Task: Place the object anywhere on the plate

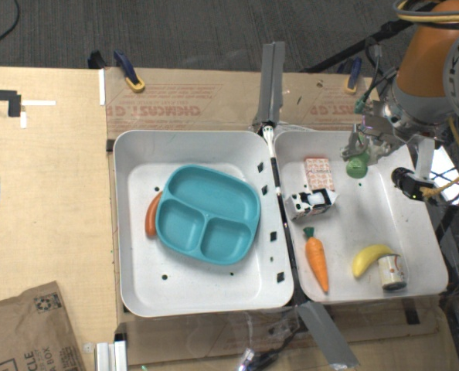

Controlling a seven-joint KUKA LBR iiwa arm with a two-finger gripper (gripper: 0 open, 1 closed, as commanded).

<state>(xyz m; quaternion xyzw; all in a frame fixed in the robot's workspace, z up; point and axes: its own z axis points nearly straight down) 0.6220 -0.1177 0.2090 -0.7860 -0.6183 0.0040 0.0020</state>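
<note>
- The gripper [358, 154] hangs over the upper part of the right bin [415, 284], its fingers closed on a small green object [356, 168].
- The teal plate [207, 215] lies in the left bin [129, 230], an orange sausage-like piece [151, 216] touching its left edge.
- A carrot [316, 262], banana [370, 258], can [391, 272], pink box [317, 174] and black-and-white toy [311, 202] lie in the right bin.

A wooden bench [44, 207] bears two white bins [129, 230].

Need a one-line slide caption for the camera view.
Gripper over the right bin at a green object; teal plate sits in the left bin.
</note>
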